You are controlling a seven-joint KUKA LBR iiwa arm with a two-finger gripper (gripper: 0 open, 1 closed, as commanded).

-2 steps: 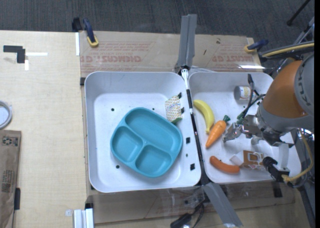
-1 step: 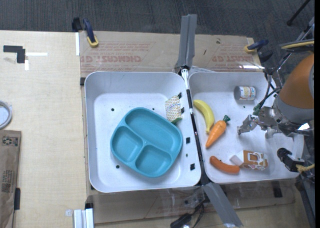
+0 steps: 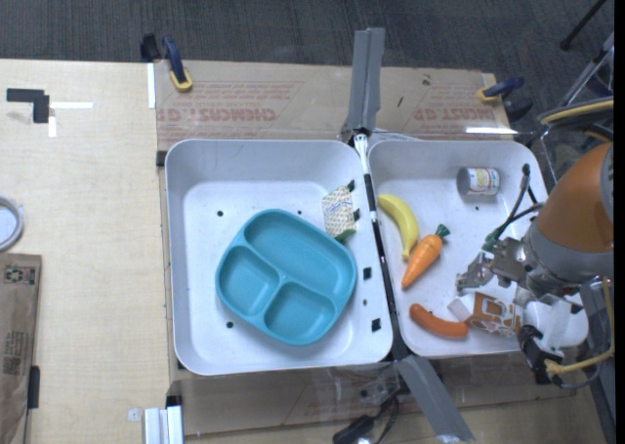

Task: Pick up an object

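Note:
My gripper [image 3: 476, 279] hangs low over the right bin [image 3: 430, 161], near its front right corner. Below it lie a small brown and white carton [image 3: 495, 314] and a white block [image 3: 458, 309]; whether it touches either is unclear. A red sausage [image 3: 437, 322] lies just left of them. An orange carrot [image 3: 423, 257] and a yellow banana [image 3: 399, 222] rest in the middle of this bin. A small can [image 3: 479, 180] lies on its side at the back.
The left bin [image 3: 195, 188] bears a blue divided plate [image 3: 284, 276] and a small packet [image 3: 339, 210] against the divider. Clamps [image 3: 177, 65] hold cardboard at the back. A tape roll [image 3: 6, 225] sits at the far left.

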